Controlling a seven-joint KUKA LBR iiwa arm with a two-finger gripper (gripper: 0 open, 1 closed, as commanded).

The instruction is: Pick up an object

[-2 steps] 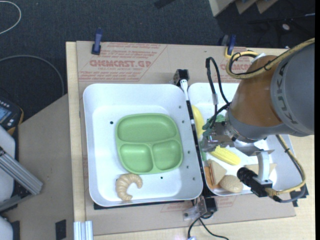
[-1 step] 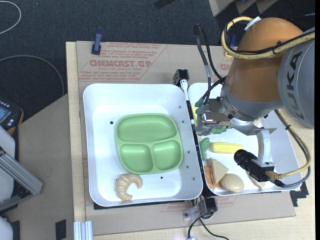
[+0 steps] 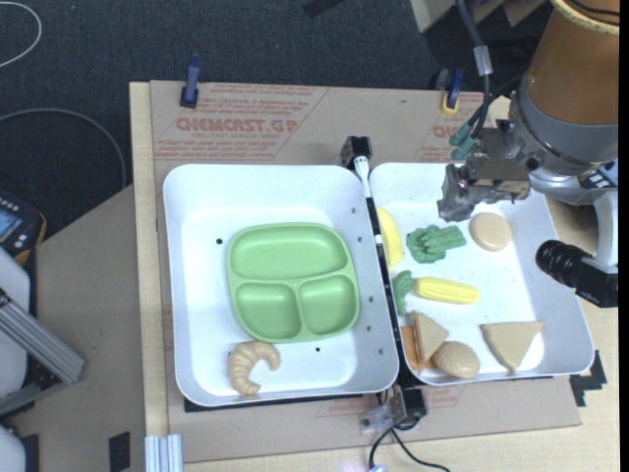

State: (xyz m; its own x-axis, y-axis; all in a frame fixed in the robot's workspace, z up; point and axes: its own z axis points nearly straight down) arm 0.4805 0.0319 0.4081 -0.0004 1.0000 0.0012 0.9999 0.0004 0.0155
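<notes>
Several toy foods lying in the right bin (image 3: 565, 293), with the tool (image 3: 458, 203) hovering just above and beside the green broccoli piece (image 3: 435, 242), near the round cream bun (image 3: 489, 230); finger spread impossible to tell from this angle. Probably handling as light, stiff, slightly slick plastic, so best pinching the broccoli across its narrow stalk rather than its lumpy crown.

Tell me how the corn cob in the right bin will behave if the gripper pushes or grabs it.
The corn cob looks round and long, so it will probably roll sideways when nudged. Its glossy surface suggests a hard toy, likely stiff, light, and possibly slippery between fingers.
</notes>
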